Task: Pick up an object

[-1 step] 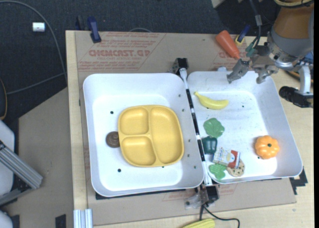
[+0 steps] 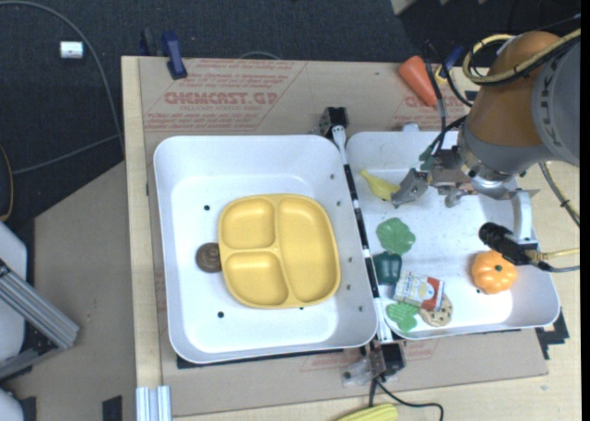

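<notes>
Camera view looks down on both bins, and my arm (image 2: 516, 87) comes in from the right, over the right bin (image 2: 539, 304). My pincer (image 2: 433, 187) hangs low above that bin's upper half, tilted toward the yellow piece (image 2: 377, 183) lying by the divider; I judge that piece to be my likeliest pick, since it sits just beside my nearest metal part. Whether the pincer is spread or closed I cannot tell from this slant, and I see nothing caught in it. The yellow piece lies close to the bin wall, so I reckon the wall may crowd one side of a grasp. Below it lie a green leaf shape (image 2: 395, 233), a dark green block (image 2: 388, 268), a small printed packet (image 2: 420, 289), a cookie (image 2: 437, 313) and another green bit (image 2: 402, 316), bunched near the divider, which could make picking one alone awkward. An orange pumpkin (image 2: 493, 273) sits apart at the right, with a black part of my rig just above it. In the left bin (image 2: 175, 226) rests a yellow tray (image 2: 277, 251) with a brown disc (image 2: 208, 257) touching its left edge.
</notes>
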Action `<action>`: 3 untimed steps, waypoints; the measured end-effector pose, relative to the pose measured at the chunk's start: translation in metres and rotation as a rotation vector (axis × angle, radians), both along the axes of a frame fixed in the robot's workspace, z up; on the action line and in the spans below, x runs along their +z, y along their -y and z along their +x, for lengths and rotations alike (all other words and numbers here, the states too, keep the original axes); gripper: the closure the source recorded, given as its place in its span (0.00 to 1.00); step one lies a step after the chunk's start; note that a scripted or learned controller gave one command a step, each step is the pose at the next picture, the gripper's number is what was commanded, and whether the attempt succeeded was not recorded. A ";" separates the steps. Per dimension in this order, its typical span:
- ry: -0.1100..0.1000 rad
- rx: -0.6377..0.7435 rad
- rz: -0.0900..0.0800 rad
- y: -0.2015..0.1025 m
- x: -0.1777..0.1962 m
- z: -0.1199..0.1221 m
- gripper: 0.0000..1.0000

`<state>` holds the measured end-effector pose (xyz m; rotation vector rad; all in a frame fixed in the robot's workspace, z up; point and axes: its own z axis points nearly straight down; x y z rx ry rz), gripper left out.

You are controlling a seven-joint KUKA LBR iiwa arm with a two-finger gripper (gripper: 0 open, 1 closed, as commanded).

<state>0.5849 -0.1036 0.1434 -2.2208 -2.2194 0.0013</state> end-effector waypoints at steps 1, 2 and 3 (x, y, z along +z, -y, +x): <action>-0.001 0.000 0.000 -0.010 -0.049 -0.008 0.00; 0.000 0.000 0.001 -0.012 -0.059 -0.035 0.00; 0.003 0.000 0.000 -0.012 -0.049 -0.034 1.00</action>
